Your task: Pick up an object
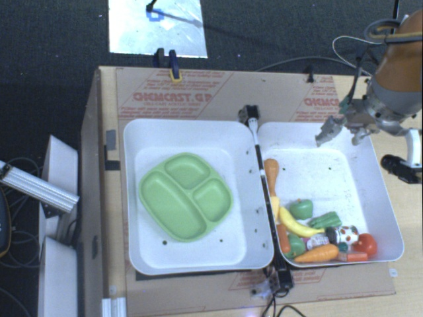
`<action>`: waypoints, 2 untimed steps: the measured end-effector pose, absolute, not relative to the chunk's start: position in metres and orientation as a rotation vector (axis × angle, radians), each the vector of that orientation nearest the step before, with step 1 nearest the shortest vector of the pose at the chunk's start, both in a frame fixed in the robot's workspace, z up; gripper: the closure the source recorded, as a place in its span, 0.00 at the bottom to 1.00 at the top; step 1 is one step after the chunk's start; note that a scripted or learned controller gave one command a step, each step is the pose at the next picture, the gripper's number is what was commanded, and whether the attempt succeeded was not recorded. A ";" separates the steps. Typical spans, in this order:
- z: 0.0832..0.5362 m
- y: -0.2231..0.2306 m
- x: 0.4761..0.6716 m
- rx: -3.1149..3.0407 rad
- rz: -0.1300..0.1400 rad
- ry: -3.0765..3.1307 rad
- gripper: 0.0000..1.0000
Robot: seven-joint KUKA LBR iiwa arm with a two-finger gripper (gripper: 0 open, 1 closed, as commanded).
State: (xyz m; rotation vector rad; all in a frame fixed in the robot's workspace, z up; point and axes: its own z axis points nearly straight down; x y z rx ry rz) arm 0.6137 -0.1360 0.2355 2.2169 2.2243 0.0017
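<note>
Your pincer (342,129) hangs at the upper right of the frame over the right bin's (377,197) far rim, fingers spread apart with nothing between them. The banana (296,224) lies low in that bin, its long axis running from upper left to lower right, well below and left of the pincer, among the other toy foods.

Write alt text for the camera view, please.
A two-finger gripper hangs open over the back of the right white bin, whose front holds piled toy food. The left white bin holds a green divided plate.
</note>
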 end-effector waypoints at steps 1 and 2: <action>0.105 -0.093 0.615 2.216 0.001 2.220 0.00; 0.084 -0.084 0.566 2.220 -0.001 2.222 0.00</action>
